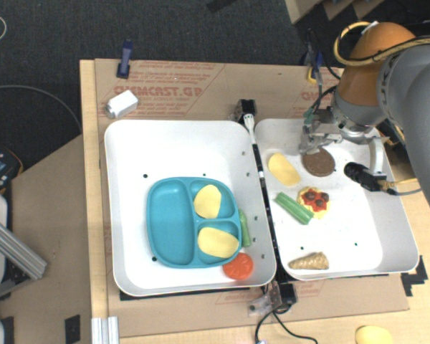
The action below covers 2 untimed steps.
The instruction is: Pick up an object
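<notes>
In the left bin (122, 213) a blue divided tray (168, 224) is seen with two yellow pieces (208, 201) in its right compartments, and a red tomato-like piece (238, 266) rests against its near right corner. In the right bin (394, 235) are found a yellow piece (283, 169), a green stick (294, 208), a pizza-like piece (315, 200), a tan wedge (309, 261) and, at the far side, a brown disc (319, 163). The gripper (317, 138) is placed directly over the disc's far edge; whether it is open or closed cannot be told. The disc is judged light, stiff and flat, so a hold across its rim is advised.
</notes>
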Available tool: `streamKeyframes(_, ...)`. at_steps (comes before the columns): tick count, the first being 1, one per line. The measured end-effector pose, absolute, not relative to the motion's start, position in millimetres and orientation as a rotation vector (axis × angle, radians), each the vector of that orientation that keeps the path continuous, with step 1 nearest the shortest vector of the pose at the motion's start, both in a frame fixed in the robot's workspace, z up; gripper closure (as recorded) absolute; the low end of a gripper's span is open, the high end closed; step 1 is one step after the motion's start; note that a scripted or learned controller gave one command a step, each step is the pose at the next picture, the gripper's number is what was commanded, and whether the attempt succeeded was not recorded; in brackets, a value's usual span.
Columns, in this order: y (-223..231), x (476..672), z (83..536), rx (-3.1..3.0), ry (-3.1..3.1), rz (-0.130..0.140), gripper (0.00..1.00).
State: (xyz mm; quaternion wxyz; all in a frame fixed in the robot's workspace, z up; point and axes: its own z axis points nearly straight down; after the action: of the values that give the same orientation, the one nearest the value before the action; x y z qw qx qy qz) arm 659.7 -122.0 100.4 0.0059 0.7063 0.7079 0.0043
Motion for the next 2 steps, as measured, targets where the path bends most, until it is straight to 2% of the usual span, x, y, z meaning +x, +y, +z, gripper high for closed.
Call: streamKeyframes(2, -122, 660.8, 121, 2.205, 2.213, 0.016, 1.00)
